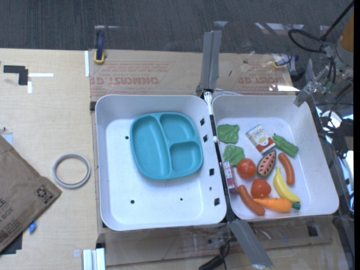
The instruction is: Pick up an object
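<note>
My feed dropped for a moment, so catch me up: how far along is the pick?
Done: nothing yet. The toy food, including the yellow plastic banana and orange carrot, lies in the right white bin; the teal divided plate sits in the left white bin. In hand: the arm's wrist sits above the right bin's far corner, away from the food. Left: descend, grasp one item, lift.

fixed overhead camera | slanted down — both white bins (107, 167) in frame | arm side: right
</note>
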`<state>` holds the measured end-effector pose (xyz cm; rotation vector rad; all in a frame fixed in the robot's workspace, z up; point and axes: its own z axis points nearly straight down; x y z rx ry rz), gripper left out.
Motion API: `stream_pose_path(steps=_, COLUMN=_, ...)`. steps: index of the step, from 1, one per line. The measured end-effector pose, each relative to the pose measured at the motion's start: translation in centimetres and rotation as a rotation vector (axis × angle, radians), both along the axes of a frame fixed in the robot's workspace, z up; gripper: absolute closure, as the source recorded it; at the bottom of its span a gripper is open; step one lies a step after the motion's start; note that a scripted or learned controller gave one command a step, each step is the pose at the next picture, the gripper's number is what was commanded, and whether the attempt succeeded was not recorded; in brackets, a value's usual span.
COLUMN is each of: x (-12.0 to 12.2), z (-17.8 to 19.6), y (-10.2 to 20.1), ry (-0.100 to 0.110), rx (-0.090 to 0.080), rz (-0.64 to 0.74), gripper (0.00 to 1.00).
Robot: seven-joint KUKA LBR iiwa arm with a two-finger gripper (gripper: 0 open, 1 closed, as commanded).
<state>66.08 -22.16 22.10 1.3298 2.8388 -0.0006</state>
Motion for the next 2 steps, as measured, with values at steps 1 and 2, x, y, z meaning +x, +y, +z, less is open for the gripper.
stream_pose_path(steps=1, x=-1.8, z=0.1, y=7.9, ry=0.006, rx=0.003, rz=0.209, gripper=1.0)
stream_pose_path(steps=2, x=-1.3, z=0.4, y=3.4, ry=0.003, rx=0.0, rz=0.527, gripper=1.0)
